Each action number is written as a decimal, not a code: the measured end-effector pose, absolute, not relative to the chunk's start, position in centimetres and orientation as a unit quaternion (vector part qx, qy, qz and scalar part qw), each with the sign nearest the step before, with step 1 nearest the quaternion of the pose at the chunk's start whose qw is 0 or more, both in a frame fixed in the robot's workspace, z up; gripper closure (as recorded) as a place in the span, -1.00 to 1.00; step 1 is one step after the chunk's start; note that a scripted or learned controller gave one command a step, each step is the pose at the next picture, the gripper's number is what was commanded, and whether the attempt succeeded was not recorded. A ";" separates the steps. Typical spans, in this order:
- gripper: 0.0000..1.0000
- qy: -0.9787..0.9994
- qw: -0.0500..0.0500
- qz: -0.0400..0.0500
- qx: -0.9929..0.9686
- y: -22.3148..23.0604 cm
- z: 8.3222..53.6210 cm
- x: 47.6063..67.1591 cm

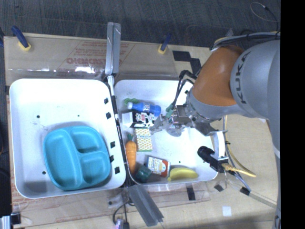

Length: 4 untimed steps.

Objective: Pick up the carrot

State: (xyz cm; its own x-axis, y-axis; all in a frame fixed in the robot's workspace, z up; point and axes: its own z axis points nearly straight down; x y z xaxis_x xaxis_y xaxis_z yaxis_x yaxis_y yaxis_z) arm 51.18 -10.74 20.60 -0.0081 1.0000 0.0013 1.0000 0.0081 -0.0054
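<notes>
The orange carrot (131, 155) lies lengthwise against the left wall of the right bin (205, 156), its green top towards the back. My gripper (161, 122) hangs over the middle of that bin, pointing left, above a small black-and-white item (141, 119). It is to the right of the carrot and further back, apart from it. Nothing shows in its grasp.
Around the carrot lie a yellow checkered pad (143, 139), a red-and-white packet (157, 166), a dark green object (142, 174), a banana (183, 174) and a blue bottle (146, 108). The left bin (28, 99) holds a blue compartment tray (76, 157).
</notes>
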 end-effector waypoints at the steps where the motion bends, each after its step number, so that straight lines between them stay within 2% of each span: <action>1: -1.00 -0.789 -0.002 0.000 -0.615 -9.1 9.3 55.7; 2: 1.00 -0.790 0.000 0.001 -0.613 -9.0 10.2 55.5; 3: -1.00 -0.790 0.000 0.001 -0.613 -9.0 10.2 55.6; 4: -1.00 -0.728 0.001 0.001 -0.686 -11.1 9.1 48.0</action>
